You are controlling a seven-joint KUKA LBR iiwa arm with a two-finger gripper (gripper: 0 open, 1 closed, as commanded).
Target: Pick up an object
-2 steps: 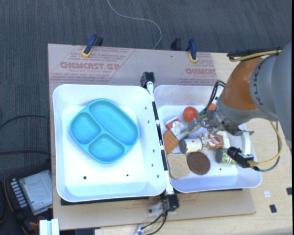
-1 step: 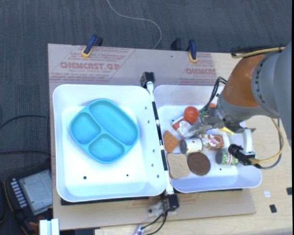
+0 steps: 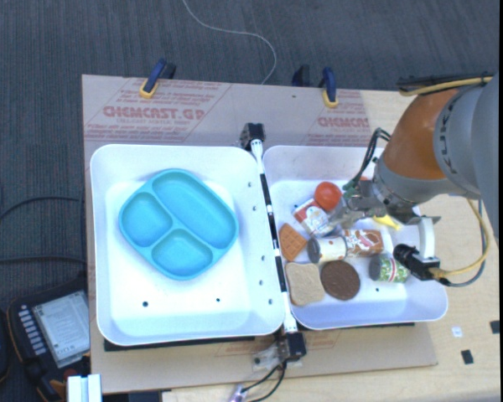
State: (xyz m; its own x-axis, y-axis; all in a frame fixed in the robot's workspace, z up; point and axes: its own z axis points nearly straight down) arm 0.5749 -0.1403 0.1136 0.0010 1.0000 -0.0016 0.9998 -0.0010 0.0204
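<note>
The right bin [image 3: 318, 162] holds a heap of toy food: a red tomato [image 3: 326, 195], a red and white packet [image 3: 310, 219], a waffle-like brown square [image 3: 292, 242], a small bottle [image 3: 339, 247], a dark brown round cookie [image 3: 341, 280], a tan slice of bread [image 3: 304, 284], a green-topped can [image 3: 389, 269] and a yellow piece [image 3: 388, 221]. My gripper [image 3: 350, 213] is down in this bin, over the middle of the heap, just right of the packet and below the tomato. The arm's grey and orange body [image 3: 427, 145] reaches in from the right.
The left bin [image 3: 117, 308] carries a blue divided plate [image 3: 178, 222]. A black clamp [image 3: 252, 134] sits at the top of the ridge between the bins. Blue clips [image 3: 155, 75] hold the cardboard base. Cables trail at the left and right.
</note>
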